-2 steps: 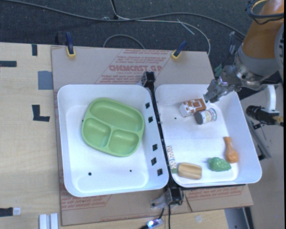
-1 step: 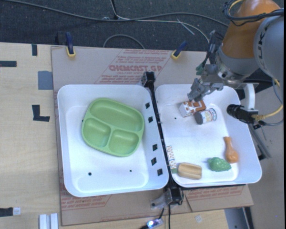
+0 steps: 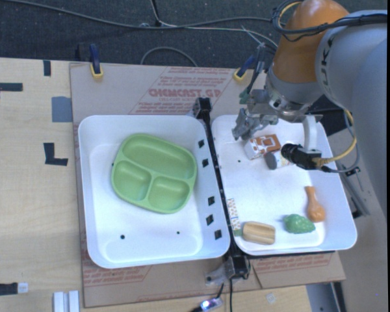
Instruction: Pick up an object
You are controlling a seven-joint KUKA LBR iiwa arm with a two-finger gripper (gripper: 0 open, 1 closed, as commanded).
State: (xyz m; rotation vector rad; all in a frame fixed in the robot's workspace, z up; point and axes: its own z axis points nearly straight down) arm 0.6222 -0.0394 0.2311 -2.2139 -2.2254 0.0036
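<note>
So, starting at the near edge of the bench, the right bin (image 3: 338,242) has three loose things lined up along its front wall: a tan bread-roll-shaped piece (image 3: 258,233) lying on its side close to the divider between the bins, a small green leafy lump (image 3: 299,224) just beside it to the right, and an orange drumstick-shaped piece (image 3: 314,205) touching or nearly touching that green lump, its narrow end pointing up the bin. All three sit flat on the white floor, well apart from the arm. Over in the left bin (image 3: 94,174) there's a green divided plate (image 3: 155,173), three compartments showing, lying flat and slightly turned, roughly central. Moving further back in the right bin, a small white-and-orange packet (image 3: 264,145) lies near the far left corner, with a small dark grey piece (image 3: 272,160) just beside it on the near side. And right there is the gripper (image 3: 246,127), hanging over that far corner just left of the packet, close to it (whether it actually touches, I cannot tell from this angle). Its state, spread or pressed together, I cannot tell either; the metal parts blur into one another. Above it the orange band (image 3: 305,38) and the grey arm (image 3: 357,64) fill the far right, with black cables (image 3: 156,5) trailing across the dark floor behind the bench.
</note>
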